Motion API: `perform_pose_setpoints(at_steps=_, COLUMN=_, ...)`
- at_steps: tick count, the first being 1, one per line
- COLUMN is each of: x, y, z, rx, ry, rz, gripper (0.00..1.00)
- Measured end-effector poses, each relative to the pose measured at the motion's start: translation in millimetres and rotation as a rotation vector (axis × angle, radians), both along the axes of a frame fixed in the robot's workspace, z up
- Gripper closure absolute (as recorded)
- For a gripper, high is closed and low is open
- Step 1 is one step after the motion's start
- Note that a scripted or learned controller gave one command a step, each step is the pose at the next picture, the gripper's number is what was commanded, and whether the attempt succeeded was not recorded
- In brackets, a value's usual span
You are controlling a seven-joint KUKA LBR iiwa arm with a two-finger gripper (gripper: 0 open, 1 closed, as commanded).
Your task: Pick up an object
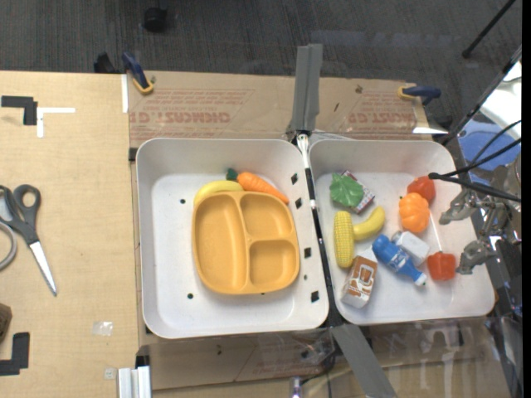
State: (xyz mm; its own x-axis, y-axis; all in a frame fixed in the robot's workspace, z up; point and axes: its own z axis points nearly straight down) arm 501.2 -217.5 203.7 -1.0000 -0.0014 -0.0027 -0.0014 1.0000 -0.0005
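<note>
Gripper (470, 235) at right bin's (465, 305) right edge, fingers spread, grasping nothing

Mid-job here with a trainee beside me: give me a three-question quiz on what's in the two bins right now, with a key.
1. True or false: the yellow divided tray lies in the right bin.
2. Which item lies directly beside the corn cob?
A. the scissors
B. the banana
C. the carrot
3. Fill in: the gripper sits at the ____ edge of the right bin.

Key
1. False; it lies in the left bin.
2. B
3. right
</note>
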Motion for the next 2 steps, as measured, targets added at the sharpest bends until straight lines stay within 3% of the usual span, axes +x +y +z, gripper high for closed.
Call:
perform_pose_setpoints(at_steps=1, x=19.7, y=29.5, z=-111.4, rx=0.0, ry=0.0, rz=-0.091, gripper=0.0)
perform_pose_setpoints(at_steps=2, x=56.5, y=85.1, z=-111.5, rx=0.0, ry=-0.001, rz=-0.193, gripper=0.0)
